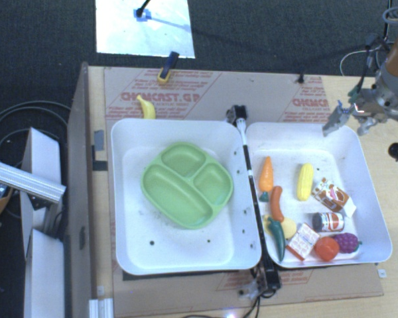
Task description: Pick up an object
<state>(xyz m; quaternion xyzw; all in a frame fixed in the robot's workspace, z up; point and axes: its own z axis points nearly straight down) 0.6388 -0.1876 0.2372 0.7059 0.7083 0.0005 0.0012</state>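
My gripper [349,122] hangs over the far right corner of the right bin [375,197], open, with nothing between its fingers. Toy foods lie below it in that bin: a carrot [266,173], a yellow corn cob [305,181], a printed packet [331,196], a small can [328,221], an orange sausage [276,203], a green chili [276,231], a red-and-white box [303,242], a tomato [327,248] and purple grapes [347,242]. The gripper touches none of them.
The left bin [129,244] holds a green divided plate [187,185]. A toy banana [145,107] lies on the cardboard behind that bin, and a yellow-and-blue tool [166,68] lies farther back. A black clamp rail [251,177] runs between the bins.
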